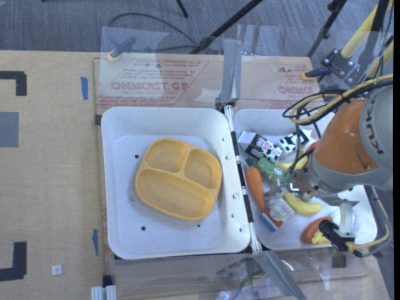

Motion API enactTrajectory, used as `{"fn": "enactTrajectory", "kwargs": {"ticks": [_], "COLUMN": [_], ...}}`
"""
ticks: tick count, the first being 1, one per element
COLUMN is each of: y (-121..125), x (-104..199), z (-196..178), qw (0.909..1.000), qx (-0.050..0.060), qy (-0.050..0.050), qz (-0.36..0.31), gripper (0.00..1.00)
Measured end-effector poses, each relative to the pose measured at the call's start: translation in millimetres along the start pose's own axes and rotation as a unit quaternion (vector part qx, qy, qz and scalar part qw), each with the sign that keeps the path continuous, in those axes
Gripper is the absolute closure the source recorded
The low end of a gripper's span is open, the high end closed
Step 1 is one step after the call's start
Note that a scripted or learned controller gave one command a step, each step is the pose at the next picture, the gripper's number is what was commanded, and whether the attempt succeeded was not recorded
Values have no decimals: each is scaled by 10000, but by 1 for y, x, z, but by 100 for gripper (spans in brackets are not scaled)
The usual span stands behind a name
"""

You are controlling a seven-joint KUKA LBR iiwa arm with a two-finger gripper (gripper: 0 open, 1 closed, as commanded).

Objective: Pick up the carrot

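Though glare blurs it, clear sheet [164, 79] seemingly reads "CHEMCAST GP".

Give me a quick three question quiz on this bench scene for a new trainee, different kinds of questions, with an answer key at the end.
1. True or false: the yellow divided plate lies in the left bin.
2. Which bin holds the carrot? A) left bin B) right bin C) neither
3. Fill in: the carrot lies close beside the ______ between the two bins.

Key
1. True. The plate has three compartments, and nothing is seen in them.
2. B. The carrot lies along the right bin's left side, among the banana and other small items, with the arm above that bin.
3. divider.
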State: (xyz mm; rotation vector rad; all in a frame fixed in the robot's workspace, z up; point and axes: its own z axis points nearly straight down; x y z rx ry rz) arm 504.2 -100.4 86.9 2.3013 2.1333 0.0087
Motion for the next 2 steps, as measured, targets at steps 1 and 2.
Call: {"fn": "enactTrajectory", "kwargs": {"ticks": [1,2], "y": [1,-27], "x": [-1,69], "z": [-10,-97], "qw": [10000,9913], "qx": [-17,34], "qy": [-8,-14], "qz": [14,1315], "gripper": [100,100]}}
